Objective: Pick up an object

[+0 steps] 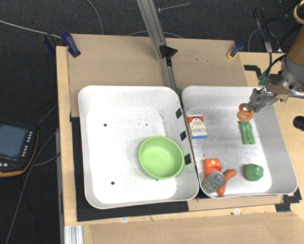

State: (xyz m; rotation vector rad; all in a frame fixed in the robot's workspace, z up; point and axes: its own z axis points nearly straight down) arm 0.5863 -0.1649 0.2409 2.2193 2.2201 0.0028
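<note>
From above, the claw hangs over the right bin's far right part, clenched on a small orange ring. Just below the ring lies a green elongated object. A red-and-white carton sits near the bin's left wall. In the left bin, a green bowl rests toward the near right corner.

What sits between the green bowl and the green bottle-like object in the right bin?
In the camera view, the red-and-white carton lies between the green bowl and the green bottle-like object, just past the bins' shared edge.
</note>
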